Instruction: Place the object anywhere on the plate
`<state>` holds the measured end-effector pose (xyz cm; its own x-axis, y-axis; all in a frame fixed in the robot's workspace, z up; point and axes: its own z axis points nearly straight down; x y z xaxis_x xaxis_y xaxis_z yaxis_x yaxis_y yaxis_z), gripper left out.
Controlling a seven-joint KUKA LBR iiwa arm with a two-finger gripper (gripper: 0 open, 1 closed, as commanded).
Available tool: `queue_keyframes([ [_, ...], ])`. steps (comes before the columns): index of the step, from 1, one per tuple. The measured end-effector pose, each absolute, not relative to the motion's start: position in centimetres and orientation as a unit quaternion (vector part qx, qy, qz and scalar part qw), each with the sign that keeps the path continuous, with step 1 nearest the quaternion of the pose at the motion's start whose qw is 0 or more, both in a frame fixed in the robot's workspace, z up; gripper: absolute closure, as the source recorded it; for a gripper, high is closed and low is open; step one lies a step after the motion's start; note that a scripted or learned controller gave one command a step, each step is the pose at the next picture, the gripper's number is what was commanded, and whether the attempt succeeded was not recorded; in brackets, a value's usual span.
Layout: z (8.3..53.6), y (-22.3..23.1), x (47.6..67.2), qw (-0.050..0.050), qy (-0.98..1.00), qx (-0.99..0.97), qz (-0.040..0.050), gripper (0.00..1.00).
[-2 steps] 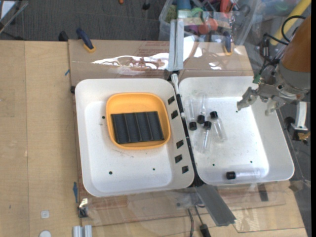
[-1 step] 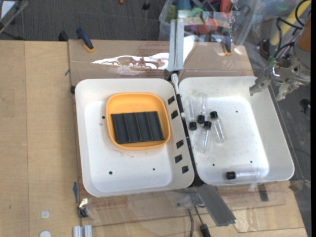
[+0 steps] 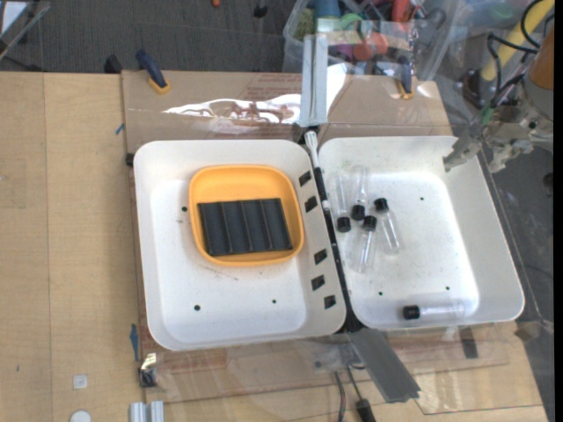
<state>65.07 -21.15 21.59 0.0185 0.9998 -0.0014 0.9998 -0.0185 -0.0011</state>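
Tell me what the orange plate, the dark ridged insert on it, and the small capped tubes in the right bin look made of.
Orange plate: likely plastic, matte, evenly coloured with soft rounded edges. Dark ridged insert: looks like rubber or moulded plastic, dull black, with parallel grooves. Capped tubes: clear plastic or glass, see-through bodies with opaque black caps; the look leaves it open. Right bin: glossy white plastic, speckled.

A rounded-square orange plate [image 3: 246,183] sat in the left bin, toward its upper middle, with a dark ribbed insert [image 3: 244,227] lying flat on it. In the right bin lay several clear vials with black caps: a cluster [image 3: 362,218] near the bin's upper left, touching or overlapping, and one vial [image 3: 433,310] apart on its side by the lower edge.
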Motion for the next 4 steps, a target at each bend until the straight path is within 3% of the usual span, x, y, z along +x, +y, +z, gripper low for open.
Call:
queue_keyframes([
  [1,23.3,-20.9,66.9,0.001,0.815,0.58,0.0002,0.0],
  [2,19.7,-22.3,66.8,-0.001,0.94,0.34,0.0006,0.0],
  [3,18.5,-22.2,65.2,0.0,0.99,0.139,0.0014,0.0],
  [4,20.8,-22.2,65.4,0.003,1.0,0.017,0.0008,0.0],
])
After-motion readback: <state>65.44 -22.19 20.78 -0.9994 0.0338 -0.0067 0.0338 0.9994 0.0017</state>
